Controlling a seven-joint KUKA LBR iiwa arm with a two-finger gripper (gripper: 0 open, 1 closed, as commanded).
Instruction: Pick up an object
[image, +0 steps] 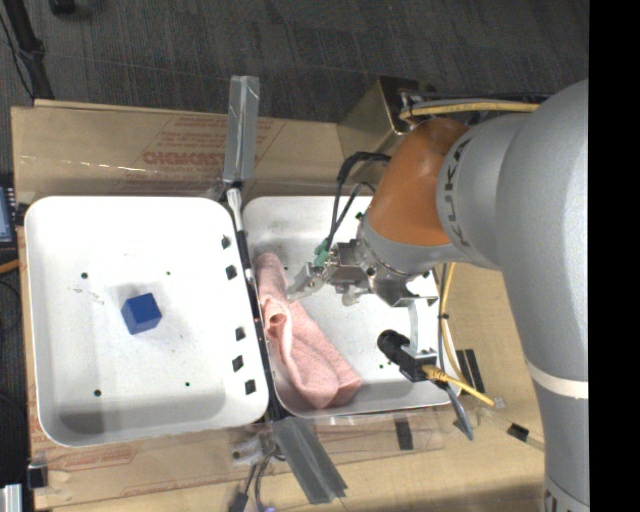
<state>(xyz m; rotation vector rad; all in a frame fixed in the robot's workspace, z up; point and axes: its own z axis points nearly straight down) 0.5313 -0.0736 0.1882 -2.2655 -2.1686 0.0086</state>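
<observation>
Looming largest at the right of the camera view, the grey arm (545, 250) bends over the right bin (300, 215), its orange band (415, 190) just above the wrist. Below the band, the gripper (310, 277) hangs low over the bin floor, its tip near a pink cloth (300, 345); whether the jaws are apart or together cannot be told. That cloth lies crumpled along the right bin's left wall. A blue cube (141, 312) sits alone in the left bin (60, 230), well apart from the gripper.
</observation>
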